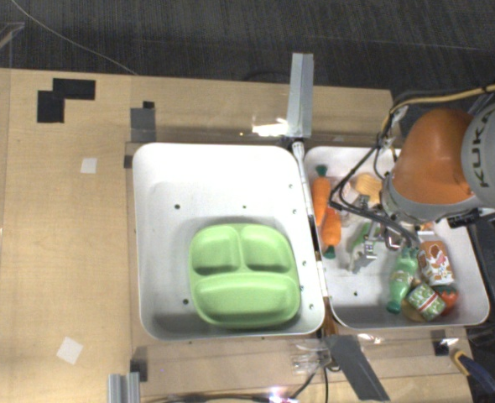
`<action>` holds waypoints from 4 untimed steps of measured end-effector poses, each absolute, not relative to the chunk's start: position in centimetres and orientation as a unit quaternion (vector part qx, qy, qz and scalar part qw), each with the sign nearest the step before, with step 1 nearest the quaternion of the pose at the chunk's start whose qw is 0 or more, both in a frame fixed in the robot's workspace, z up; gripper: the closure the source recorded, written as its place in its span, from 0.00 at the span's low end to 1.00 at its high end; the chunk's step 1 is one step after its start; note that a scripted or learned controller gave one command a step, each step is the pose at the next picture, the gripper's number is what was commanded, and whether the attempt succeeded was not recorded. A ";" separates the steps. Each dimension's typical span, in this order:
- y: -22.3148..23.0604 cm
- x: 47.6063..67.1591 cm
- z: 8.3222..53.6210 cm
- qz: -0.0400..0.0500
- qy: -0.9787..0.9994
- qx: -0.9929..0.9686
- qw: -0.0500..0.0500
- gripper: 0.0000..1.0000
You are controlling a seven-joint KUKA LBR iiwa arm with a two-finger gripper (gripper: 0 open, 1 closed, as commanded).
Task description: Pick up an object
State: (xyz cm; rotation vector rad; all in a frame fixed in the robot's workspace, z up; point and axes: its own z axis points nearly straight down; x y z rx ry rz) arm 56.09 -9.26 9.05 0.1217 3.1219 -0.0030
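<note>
Item: carrot (324,211), orange, in right bin (474,309), against its left wall. Long axis runs along that wall, near-vertical in view; which end is tip, cannot tell.

My tool (367,248): just right of carrot, low over bin floor; clenched or released, cannot tell.

Advice: close across carrot's width, mid-length.

Further right of carrot: green bottle (401,280), packets.

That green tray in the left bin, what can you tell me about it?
The green tray looks like smooth moulded plastic, pale lime, with rounded corners. It has three compartments: two small ones at the far side and one wide one nearer the camera. It lies flat, right way up, on the floor of the left bin, towards its near right corner.
</note>
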 end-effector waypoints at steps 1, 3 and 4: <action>-9.2 58.7 9.0 0.000 1.000 0.009 0.007 0.00; -9.5 53.5 9.1 0.000 0.998 0.055 0.010 0.00; -9.0 56.5 9.0 -0.001 0.998 0.058 0.008 0.00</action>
